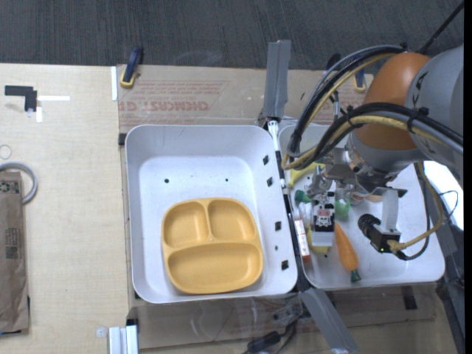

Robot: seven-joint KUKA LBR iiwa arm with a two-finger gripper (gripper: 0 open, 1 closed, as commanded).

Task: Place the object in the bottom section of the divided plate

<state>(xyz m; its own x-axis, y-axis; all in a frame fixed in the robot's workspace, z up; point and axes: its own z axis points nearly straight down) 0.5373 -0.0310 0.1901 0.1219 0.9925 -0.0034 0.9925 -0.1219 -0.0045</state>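
Yellow plate (pixel 212 253) sits in the left bin (pixel 147 198), its wide bottom section bare. Right bin (pixel 413 271) holds the clutter under the arm (pixel 413 102). The pincer (pixel 324 198) hangs among it; its state I cannot tell. Likely the object, the carrot (pixel 345 251), looks light, stiff, smooth; best taken mid-body.

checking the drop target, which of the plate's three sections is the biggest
The bottom section of the yellow divided plate: it spans the plate's full width, while the two upper sections split the width between them.
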